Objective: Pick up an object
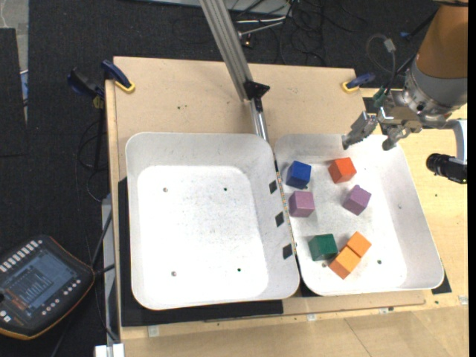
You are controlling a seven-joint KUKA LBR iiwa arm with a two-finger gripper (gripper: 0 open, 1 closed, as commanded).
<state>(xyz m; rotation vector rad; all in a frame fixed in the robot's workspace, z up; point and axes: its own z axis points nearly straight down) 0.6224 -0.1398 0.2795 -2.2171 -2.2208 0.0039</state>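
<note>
Hovering above the far edge of the right bin (416, 222), the pincer (370, 137) hangs with its two dark metal fingers spread apart and nothing between them. One fingertip points toward the bin's back rim on the left, the other sits lower to the right, near the orange-red cube (342, 169) but not touching it. The arm (445, 50) behind it is smooth grey with a broad orange band above the wrist, and cables loop off its side.

The right bin is a shallow white tray with rounded corners and a faintly speckled floor. It holds seven small blocks, all matte and sharp-edged (they look like painted wood). A blue cube (299, 173) lies near the back left, just beside the dividing rim. In front of it sits a purple cube (301, 203), and a second purple cube (358, 199) lies tilted toward the middle. Nearer the front, a dark green cube (323, 246) rests close to two orange blocks (350, 254) that touch one another, one stacked partly against the other.

The left bin (149, 162) has the same moulded white shape, with a speckled floor and a few dark dots. Both bins rest on a pale wooden bench (193, 95). A ribbed metal rail (223, 32) slants down to the seam between the bins. A handheld controller (37, 281) with a lit screen lies on the dark floor at the lower left.
</note>
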